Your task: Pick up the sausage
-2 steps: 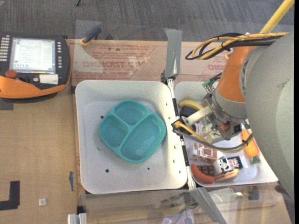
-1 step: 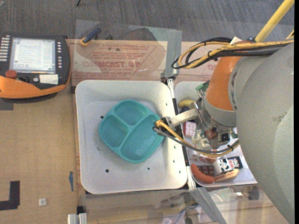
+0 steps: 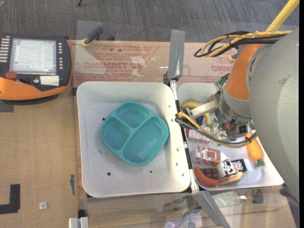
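The sausage (image 3: 205,176), reddish-brown and curved, lies at the near left corner of the right bin (image 3: 270,175). My gripper (image 3: 227,127) hangs over the middle of that bin, behind and to the right of the sausage, with a gap of toy food between them. The wrist and its cables cover the gripper's tip.
A teal divided plate (image 3: 135,133) sits in the left bin (image 3: 90,127). The right bin also holds a yellow banana (image 3: 192,105), a small carton (image 3: 208,155), a black-and-white item (image 3: 233,166) and a carrot (image 3: 256,150). A teach pendant (image 3: 33,65) lies at the far left.
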Motion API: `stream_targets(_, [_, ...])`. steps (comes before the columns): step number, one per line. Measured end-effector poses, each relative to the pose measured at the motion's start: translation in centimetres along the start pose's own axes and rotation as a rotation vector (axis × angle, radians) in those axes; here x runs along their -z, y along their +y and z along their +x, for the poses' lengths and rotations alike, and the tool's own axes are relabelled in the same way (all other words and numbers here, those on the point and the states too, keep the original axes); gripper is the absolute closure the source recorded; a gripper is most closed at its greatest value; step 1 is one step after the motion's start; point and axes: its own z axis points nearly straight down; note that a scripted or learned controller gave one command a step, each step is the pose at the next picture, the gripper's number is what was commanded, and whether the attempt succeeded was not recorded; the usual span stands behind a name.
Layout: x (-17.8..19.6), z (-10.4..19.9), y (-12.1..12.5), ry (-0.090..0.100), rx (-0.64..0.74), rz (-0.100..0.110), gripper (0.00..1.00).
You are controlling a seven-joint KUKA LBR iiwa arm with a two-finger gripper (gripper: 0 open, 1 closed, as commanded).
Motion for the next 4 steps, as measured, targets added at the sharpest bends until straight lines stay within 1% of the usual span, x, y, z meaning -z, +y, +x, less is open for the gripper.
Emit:
stream_targets(1, [0.5, 5.8, 3.1, 0.001, -0.002, 0.000, 1.00])
stream_targets(2, [1.4, 4.7, 0.9, -0.001, 0.010, 0.002, 1.00])
stream_targets(3, [-3.5, 2.9, 3.0, -0.002, 0.073, 0.002, 1.00])
stream_targets(4, [-1.2, 4.7, -3.0, 0.002, 0.077, 0.000, 1.00])
